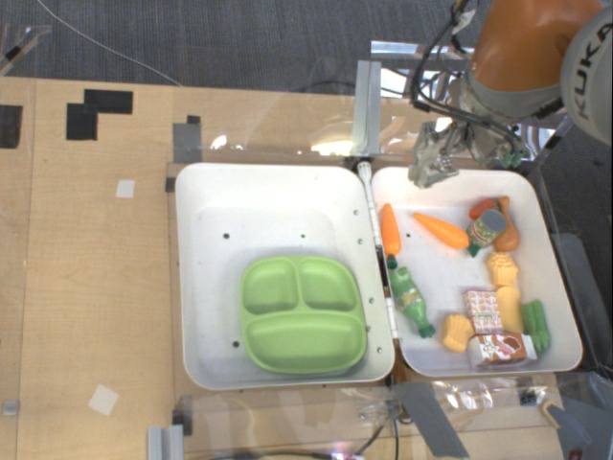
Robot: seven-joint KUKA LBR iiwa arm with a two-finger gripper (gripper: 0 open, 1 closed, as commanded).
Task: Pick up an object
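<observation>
My gripper (pixel 433 169) hangs over the far left corner of the right bin (pixel 450 266), with nothing visible between its fingers. Toy food lies in that bin: an orange carrot (pixel 389 229) along the left wall, another carrot (pixel 441 230) near the middle, a green bottle (pixel 410 300), a grey-topped brown piece (pixel 492 224), yellow pieces (pixel 505 272), a red and white carton (pixel 500 350) and a green pepper (pixel 535 322). The nearest carrot lies below and slightly left of the gripper, apart from it.
The left bin (pixel 211 218) holds a green divided plate (pixel 303 312) in its near half. A metal post (pixel 364 103) stands behind the divider between the bins. Cables hang around the arm's wrist (pixel 522 36).
</observation>
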